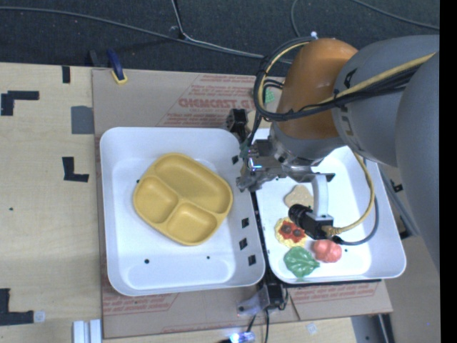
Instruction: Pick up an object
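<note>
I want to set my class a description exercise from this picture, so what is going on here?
A grey and orange robot arm reaches in from the right. Its claw is down by the edge where the two white bins meet. The left bin holds a yellow divided plate. The right bin holds a tan piece, a yellow and red piece, a red piece and a green piece. All of these lie in the bins, so nothing looks picked up yet.

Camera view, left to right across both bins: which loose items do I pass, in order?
Yellow divided tray → yellow-and-red pizza-like toy → red round toy. The green leafy toy overlaps the last two sideways, so it is left out.
</note>
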Action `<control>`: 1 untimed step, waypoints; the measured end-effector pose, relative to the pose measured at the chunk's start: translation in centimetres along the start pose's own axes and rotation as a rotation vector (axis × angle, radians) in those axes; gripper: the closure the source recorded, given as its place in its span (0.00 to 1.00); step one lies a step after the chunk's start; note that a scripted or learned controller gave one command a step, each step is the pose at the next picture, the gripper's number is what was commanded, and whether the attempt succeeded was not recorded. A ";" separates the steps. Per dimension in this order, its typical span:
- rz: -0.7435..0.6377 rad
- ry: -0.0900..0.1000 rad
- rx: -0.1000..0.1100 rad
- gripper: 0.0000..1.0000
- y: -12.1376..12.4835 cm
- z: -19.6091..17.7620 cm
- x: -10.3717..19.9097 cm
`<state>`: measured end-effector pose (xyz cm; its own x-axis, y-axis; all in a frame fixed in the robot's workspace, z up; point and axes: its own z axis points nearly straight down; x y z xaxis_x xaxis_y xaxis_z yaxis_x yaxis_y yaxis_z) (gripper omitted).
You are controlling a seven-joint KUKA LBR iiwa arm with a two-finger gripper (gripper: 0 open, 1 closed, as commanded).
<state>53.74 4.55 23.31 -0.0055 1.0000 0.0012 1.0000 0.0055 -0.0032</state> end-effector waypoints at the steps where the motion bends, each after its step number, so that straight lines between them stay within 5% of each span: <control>1: 0.001 -0.002 0.002 1.00 -3.0 1.6 4.2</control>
